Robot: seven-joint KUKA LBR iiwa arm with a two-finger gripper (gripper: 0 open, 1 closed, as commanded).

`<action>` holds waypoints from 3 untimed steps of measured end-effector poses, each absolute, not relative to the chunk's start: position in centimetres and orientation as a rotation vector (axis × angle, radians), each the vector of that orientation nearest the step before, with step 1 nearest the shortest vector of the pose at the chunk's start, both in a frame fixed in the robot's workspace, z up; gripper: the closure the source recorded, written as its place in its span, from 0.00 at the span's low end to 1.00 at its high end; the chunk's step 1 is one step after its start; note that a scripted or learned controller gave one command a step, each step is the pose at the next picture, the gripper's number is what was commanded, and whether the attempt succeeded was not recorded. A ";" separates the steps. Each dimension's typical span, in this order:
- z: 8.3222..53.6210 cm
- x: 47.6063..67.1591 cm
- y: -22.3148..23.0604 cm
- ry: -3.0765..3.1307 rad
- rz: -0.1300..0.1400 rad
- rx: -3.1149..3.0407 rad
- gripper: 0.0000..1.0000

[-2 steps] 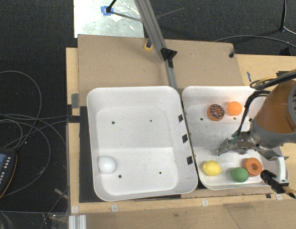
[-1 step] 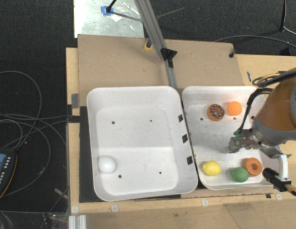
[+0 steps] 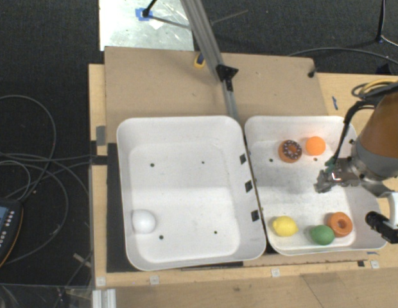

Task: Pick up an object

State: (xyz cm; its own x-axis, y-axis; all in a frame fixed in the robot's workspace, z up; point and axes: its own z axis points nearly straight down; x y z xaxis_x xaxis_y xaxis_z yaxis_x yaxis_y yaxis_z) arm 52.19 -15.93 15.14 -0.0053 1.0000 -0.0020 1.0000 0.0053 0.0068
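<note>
Six candidates, all loose on the bin floors. Left bin: white ball, lower-left corner, low contrast against the floor. Right bin: chocolate sprinkled donut lying flat at upper centre, orange ball just beside it on the right. Lower edge of the right bin, left to right: yellow lemon-like piece, green round piece, orange ring touching the green one.
</note>
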 end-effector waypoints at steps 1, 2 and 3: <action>19.5 52.5 -16.3 2.223 0.005 2.211 1.00; 23.3 52.7 -16.3 2.224 0.005 2.211 1.00; 22.9 56.2 -11.3 2.230 0.004 2.207 1.00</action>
State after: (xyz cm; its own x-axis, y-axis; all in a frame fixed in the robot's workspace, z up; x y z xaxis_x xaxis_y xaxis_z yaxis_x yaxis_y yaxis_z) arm 56.20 -11.31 22.91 -0.0102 0.9999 -0.0012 0.9999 0.0102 0.0047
